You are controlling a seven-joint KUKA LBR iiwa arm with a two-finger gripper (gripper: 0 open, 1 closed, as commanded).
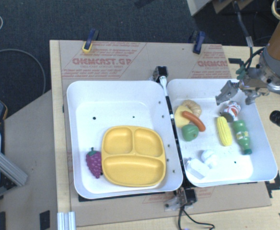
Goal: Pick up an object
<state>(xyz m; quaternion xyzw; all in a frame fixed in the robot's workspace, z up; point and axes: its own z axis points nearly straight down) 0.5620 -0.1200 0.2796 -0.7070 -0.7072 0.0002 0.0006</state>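
That small red-and-white object (pixel 232 111) sits at the back of the right bin (pixel 262 169), just below my gripper (pixel 238 93), fingers spread and empty, and crowded by the corn (pixel 224 131) and green bottle (pixel 241 136), I risk nudging it away.

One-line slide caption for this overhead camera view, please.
Gripper hovers over right bin of toy food near corn; yellow plate and grapes in left bin.

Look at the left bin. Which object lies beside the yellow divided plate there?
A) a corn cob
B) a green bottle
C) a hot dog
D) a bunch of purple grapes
D: the purple grapes lie against the left edge of the yellow plate in the left bin.
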